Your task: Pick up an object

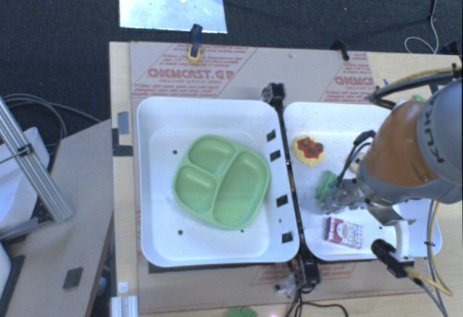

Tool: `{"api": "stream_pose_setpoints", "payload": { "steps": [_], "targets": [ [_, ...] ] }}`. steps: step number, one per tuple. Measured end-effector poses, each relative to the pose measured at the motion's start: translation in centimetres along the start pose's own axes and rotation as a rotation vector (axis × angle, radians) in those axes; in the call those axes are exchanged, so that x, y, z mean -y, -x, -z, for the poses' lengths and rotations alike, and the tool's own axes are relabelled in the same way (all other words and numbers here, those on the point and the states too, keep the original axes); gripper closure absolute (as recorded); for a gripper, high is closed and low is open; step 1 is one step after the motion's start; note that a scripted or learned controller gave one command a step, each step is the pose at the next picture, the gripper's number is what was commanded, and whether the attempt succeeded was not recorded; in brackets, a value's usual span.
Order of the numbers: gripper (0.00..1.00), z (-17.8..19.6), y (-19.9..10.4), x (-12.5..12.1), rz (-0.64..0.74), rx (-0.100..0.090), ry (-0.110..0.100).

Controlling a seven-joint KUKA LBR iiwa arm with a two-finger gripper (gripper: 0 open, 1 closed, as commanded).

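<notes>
Gripper (pixel 331 200) sits low in the right bin (pixel 362 114), at about seven o'clock of its floor, right against a small green block (pixel 326 184); whether the block lies between the fingers, or how wide they stand, I cannot tell. A toy pizza slice (pixel 308 150) rests at eleven o'clock of that bin, and a red-and-white packet (pixel 342 231) just below the gripper, at six. The left bin (pixel 163 120) carries a green divided plate (pixel 221 181). To grasp well, I judge the fingers should straddle the block squarely and close before any lift, keeping off the packet. The arm (pixel 405 153) reaches in from three o'clock, wrist bent down toward the bin floor.
</notes>
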State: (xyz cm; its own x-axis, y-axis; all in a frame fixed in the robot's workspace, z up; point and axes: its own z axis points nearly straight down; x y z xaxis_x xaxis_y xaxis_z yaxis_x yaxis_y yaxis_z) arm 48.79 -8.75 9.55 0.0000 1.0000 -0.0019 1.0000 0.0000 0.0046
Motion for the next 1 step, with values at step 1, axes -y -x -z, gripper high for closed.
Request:
{"api": "stream_pose_setpoints", "payload": {
  "steps": [1],
  "targets": [
    [1.0, 9.43, -6.72, -2.45, 0.012, -0.005, 0.008]
  ]
}}
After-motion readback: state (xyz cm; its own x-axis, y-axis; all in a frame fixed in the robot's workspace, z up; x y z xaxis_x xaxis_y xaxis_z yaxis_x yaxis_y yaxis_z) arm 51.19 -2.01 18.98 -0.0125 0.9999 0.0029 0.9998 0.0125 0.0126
